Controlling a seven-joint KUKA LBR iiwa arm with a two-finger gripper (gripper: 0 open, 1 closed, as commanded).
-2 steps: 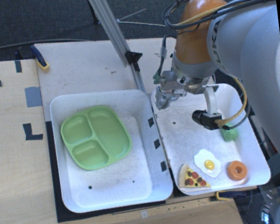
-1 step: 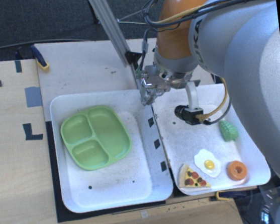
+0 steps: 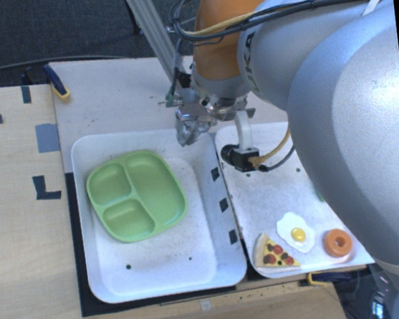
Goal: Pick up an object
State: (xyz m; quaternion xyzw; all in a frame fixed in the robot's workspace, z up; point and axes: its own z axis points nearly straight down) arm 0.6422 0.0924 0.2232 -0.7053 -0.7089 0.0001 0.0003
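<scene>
We see a bulky grey arm [image 3: 344,101] with a glossy orange band [image 3: 226,25]. Black cables [image 3: 289,8] loop over it, above a dark metal gripper [image 3: 190,129].

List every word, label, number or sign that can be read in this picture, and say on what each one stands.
None can be read with certainty.
Dark lettering on the grey arm, just below the orange band: partly hidden and blurred, not legible.
Dark tape marks on the wooden bench: plain shapes, not writing.
Green divided plate, toy pizza slice, toy fried egg, toy donut: they carry no text.
</scene>
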